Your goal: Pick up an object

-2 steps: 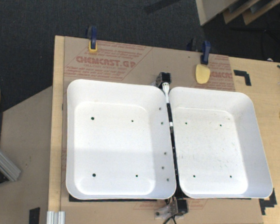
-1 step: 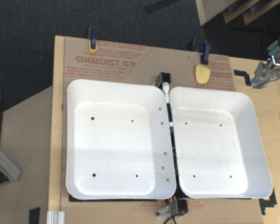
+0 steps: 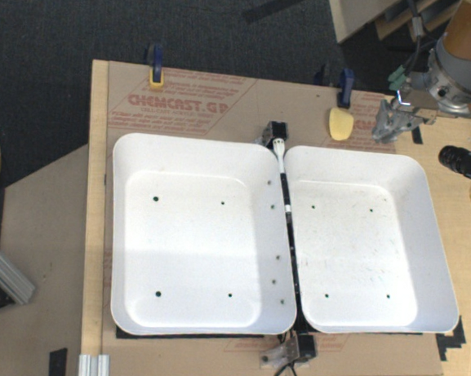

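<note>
— Camera view check: where is the yellow object point(image 3: 340, 124)?

— I see it on the brown board point(image 3: 202, 106) behind the right bin point(image 3: 427, 241), near the blue clamp point(image 3: 345, 86). Its long axis runs roughly away from the camera, rounded end toward the bin; beyond that I cannot read its facing.

— And the arm?

— My arm enters at top right, orange band uppermost, wrist angled down and left. The hand point(image 3: 391, 123) hangs just right of the yellow object, apart from it. Whether its fingers are apart or together, I cannot tell. Left bin point(image 3: 127, 214) sits alongside.
</note>
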Robot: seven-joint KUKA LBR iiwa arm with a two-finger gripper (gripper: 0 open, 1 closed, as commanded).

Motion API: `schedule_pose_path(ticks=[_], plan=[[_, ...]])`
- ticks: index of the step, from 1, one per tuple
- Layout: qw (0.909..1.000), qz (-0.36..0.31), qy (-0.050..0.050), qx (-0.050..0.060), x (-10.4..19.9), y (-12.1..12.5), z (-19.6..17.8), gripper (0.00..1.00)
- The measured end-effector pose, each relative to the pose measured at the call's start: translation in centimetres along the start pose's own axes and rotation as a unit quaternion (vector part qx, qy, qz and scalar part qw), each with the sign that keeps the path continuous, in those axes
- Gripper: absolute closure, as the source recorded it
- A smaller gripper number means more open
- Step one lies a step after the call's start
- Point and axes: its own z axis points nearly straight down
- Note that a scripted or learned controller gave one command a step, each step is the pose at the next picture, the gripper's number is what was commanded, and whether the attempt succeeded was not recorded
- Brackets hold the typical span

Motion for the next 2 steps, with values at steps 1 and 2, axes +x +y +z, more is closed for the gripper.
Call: schedule_pose_path(ticks=[1, 2], plan=[[1.0000, 0.003, -0.001, -0.003, 0.7, -2.4, -2.6, 1.00], [1.0000, -0.001, 0.001, -0.001, 9.9, -3.2, 0.5, 1.00]])
